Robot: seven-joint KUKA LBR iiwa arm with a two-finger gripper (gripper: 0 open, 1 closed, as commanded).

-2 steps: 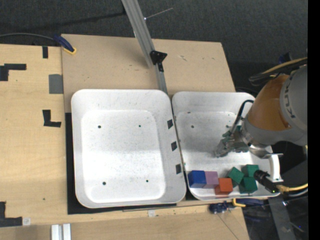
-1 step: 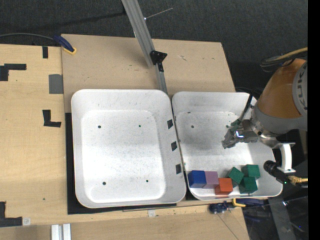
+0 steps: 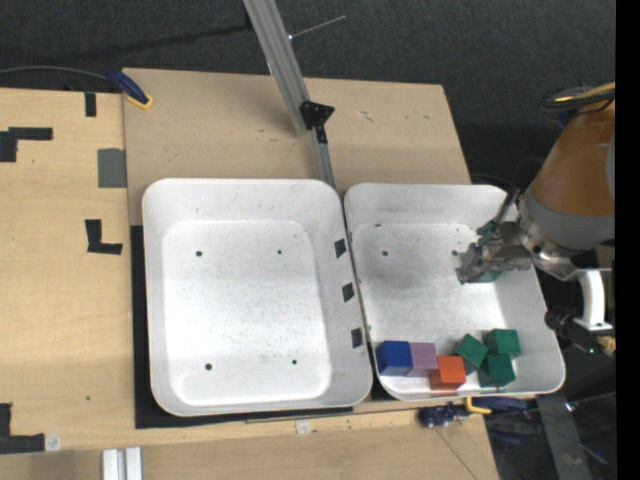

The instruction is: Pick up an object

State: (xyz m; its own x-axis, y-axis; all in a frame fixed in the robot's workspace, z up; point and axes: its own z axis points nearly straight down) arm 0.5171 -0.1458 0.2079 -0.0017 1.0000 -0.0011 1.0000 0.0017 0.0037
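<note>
Several small blocks lie along the near edge of the right bin [image 3: 420, 218]: a blue block [image 3: 394, 357], a pale purple block [image 3: 423, 356], an orange block [image 3: 449, 371] and three green blocks [image 3: 489, 355] clustered at the near right corner. My gripper [image 3: 480, 263] hangs over the right side of that bin, above and behind the blocks, well apart from them. I see nothing between its fingers.
The left bin [image 3: 245, 293] sits beside the right one, sharing a middle rim. A slanted metal rail [image 3: 290, 63] runs from the top down to the bins' far junction. The wooden bench [image 3: 60, 268] extends to the left.
</note>
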